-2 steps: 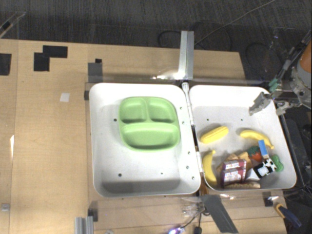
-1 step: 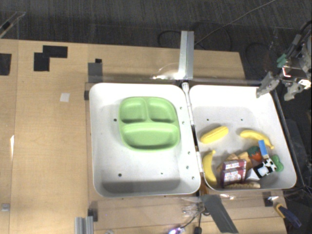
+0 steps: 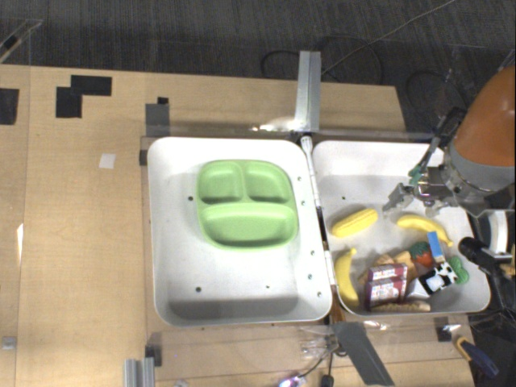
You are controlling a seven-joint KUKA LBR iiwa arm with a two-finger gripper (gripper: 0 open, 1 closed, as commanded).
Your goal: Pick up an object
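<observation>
Nearest the camera, along the front edge of the right bin, sits a heap of small things: a dark red snack packet, a curved banana at its left, a black-and-white carton, a small red-and-green piece that looks like a toy strawberry, and a blue stick lying across the pile. All of these lie nearer the camera than the fingers and mostly below them in the view. Just above the heap a second banana lies close under the fingertips, apart from them by a small gap. To the left of the fingers, a short way off, a yellow corn-cob shape rests on the bare white floor of the bin. The gripper hangs over the middle of the right bin, its two thin fingers spread narrowly and with nothing between them; the grey arm with its orange band reaches in from the right behind it. Well to the left of the fingers, across the divider, the left bin holds a green compartment tray, lying flat
</observation>
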